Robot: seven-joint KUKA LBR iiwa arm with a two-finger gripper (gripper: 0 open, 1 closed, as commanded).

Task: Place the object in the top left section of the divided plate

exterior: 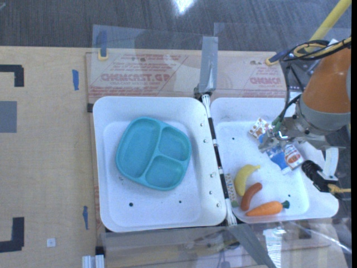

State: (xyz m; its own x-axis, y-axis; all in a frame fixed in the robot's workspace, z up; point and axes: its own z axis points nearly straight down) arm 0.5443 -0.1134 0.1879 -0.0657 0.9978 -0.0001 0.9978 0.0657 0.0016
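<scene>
teal plastic, the divided plate (153,153) sits tilted in the left bin (106,121), all its sections bare, so the top left section has yet to receive anything. the candidates all lie in the right bin (234,113): a small white packet (258,128) and a blue and white pouch (285,156) up near the arm, and lower down a banana (245,178), a reddish sausage (251,195) and a carrot (266,208) touching or nearly touching each other. the task sentence does not say which of them is meant; judging from where the pincer (275,138) hangs, it is the packet or the pouch. the arm comes in from the right, its orange band (334,82) high over the bin's far corner and the wrist dropped steeply so the pincer sits low among those two items. i cannot tell whether it is spread or pressed together, nor whether anything is caught in it, because the dark metal and the printed wrappers blur into one another. the likely trouble starts there: soft, flat packets lying close together could slide away or both get pinched at once. after that, the rotated plate makes the right section easy to mistake, and the ridge between the bins could snag a low carry.
</scene>
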